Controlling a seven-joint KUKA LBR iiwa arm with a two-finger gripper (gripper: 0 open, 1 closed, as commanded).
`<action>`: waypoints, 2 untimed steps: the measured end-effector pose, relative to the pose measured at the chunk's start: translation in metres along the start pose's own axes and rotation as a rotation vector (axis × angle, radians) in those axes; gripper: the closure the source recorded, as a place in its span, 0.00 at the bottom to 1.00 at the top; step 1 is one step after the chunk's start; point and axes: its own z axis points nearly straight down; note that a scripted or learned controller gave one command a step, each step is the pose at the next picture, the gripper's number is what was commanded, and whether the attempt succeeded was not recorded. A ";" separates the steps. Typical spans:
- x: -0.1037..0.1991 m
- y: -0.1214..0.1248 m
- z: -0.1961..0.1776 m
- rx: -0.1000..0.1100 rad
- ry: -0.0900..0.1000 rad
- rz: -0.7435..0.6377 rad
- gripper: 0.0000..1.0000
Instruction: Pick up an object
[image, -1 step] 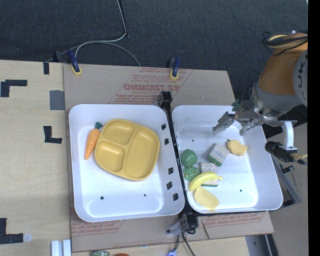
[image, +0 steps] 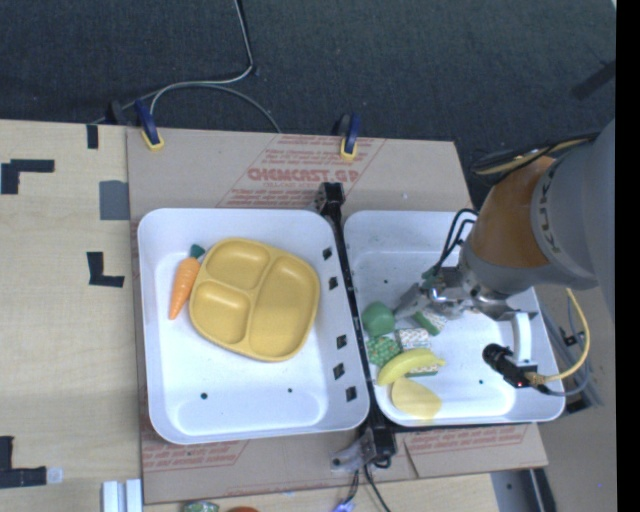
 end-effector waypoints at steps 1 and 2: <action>0.000 0.001 -0.012 0.000 0.001 -0.001 1.00; 0.065 0.031 -0.085 0.013 0.008 -0.004 1.00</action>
